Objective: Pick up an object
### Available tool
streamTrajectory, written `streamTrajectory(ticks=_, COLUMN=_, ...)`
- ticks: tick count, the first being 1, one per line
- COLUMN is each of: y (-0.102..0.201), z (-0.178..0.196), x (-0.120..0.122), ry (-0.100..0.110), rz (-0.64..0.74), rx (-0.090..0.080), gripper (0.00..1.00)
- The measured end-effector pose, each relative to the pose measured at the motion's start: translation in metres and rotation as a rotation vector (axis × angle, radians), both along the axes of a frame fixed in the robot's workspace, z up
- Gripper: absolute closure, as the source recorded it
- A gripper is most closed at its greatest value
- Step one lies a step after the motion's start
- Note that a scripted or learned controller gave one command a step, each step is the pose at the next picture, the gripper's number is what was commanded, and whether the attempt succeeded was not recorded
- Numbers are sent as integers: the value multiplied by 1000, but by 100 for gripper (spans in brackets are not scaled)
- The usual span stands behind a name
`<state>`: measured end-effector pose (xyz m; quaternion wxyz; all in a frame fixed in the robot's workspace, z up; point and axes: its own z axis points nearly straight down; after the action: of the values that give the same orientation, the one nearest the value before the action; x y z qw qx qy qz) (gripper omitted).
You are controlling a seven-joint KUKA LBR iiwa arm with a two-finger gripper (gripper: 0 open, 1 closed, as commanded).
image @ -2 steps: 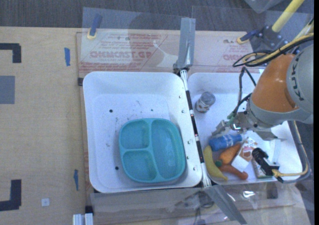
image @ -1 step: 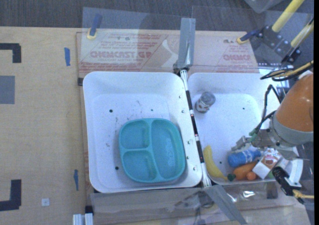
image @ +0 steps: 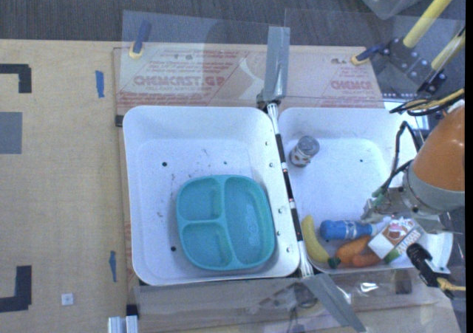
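The right bin holds several objects. A small metal can lies near its far left corner. Along the near edge lie a yellow banana, a blue bottle, an orange carrot-like piece and a white-and-red carton. My gripper hangs low over the bin's near right part, just right of the blue bottle and above the carton. The orange band of the arm rises behind it.
The left bin holds a teal divided plate. A clear plastic sheet and a grey divider stand behind the bins. Yellow-handled tools and cables lie at the far right.
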<state>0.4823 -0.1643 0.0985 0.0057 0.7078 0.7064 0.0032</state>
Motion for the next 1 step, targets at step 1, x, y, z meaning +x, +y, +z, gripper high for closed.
streamTrajectory(ticks=1, y=12, z=62, x=-3, ry=9, rz=388, rx=-2, gripper=100)
